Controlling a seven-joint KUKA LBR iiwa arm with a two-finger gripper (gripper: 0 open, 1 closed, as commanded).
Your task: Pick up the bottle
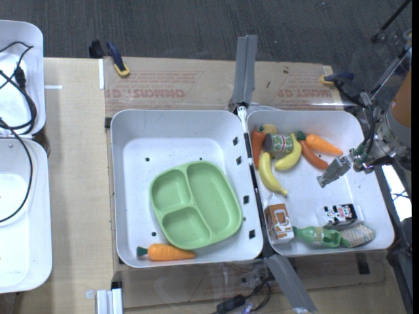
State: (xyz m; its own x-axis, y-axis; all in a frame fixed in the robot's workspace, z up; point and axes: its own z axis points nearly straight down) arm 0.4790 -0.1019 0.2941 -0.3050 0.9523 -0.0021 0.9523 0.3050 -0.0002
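The bottle (319,236) is green and lies on its side along the front wall of the right bin (366,195). An orange carton (279,222) sits just left of it, and a tan pouch (359,234) touches its right end. My gripper (334,171) hangs over the middle of the right bin. It is well behind the bottle and apart from it, with nothing seen in its grasp. The arm comes in from the right edge.
The back of the right bin holds two bananas (278,165), a small can (281,144) and orange carrots (319,148). A black-and-white box (340,212) lies just behind the bottle. The left bin (131,175) holds a green divided plate (195,205) and a carrot (165,252).
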